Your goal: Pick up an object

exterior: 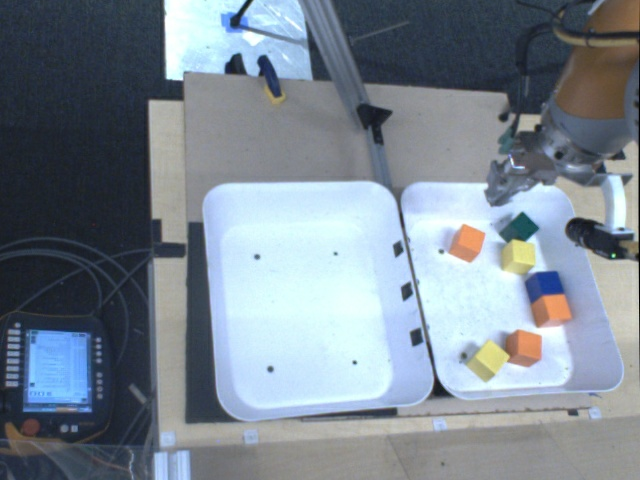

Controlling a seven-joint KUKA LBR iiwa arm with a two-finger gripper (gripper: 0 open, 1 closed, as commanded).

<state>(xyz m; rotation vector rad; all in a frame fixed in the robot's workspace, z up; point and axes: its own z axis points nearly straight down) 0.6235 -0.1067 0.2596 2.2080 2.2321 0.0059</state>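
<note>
Fingers [503, 190]: hanging over the far edge of the right bin [590, 373]; whether they stand apart or together I cannot tell, and nothing shows between them.
Nearest thing: green block [519, 227], lying just beside and below the fingers, tilted against the bin's far wall.
Neighbours: orange block [466, 242] to its left, apart; yellow block [518, 256] just in front of it.
Further blocks: blue block [544, 285] touching a second orange one [551, 310].
Handling: likely light, stiff, smooth-sided; take hold across two opposite flat faces.
Left bin [215, 218]: sits alongside on the desk [300, 128].
</note>
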